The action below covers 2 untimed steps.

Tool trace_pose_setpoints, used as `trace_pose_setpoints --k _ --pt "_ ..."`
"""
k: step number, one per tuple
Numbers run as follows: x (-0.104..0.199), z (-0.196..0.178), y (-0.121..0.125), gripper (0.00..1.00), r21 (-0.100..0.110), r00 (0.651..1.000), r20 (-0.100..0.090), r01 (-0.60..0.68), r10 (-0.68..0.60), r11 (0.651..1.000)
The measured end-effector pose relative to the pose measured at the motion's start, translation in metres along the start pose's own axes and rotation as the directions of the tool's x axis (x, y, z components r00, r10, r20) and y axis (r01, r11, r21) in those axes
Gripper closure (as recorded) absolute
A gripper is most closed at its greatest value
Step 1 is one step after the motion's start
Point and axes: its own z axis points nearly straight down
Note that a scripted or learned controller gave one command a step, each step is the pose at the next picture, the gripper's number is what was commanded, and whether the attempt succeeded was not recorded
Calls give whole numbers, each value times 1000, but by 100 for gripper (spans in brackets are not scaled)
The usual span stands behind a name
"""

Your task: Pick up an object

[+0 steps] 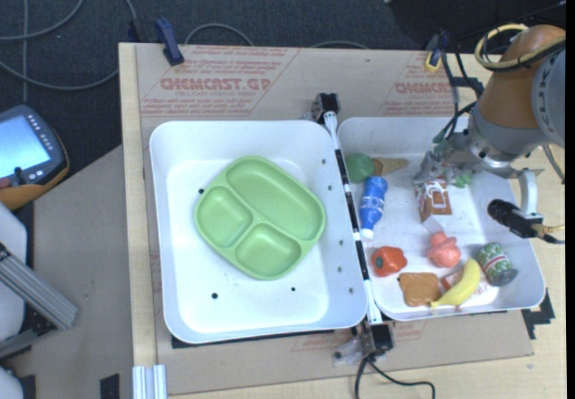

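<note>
Brown-and-white, the small packet [435, 199] lies in the right bin [530, 294], directly under our gripper [437, 169]; whether the pincer is wide or closed we cannot tell. We judge the descent is in hand. We should come straight down, centred on the packet, keeping clear of the blue bottle [371, 202] and the pink toy [443, 250] nearby.
</note>
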Motion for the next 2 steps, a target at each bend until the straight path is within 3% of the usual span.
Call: trace_pose_setpoints --k 1,2 --pt "119 -91 23 100 -9 1000 -3 7 -7 1000" --pt "154 -140 -57 100 4 1000 -3 -1 1 1000"
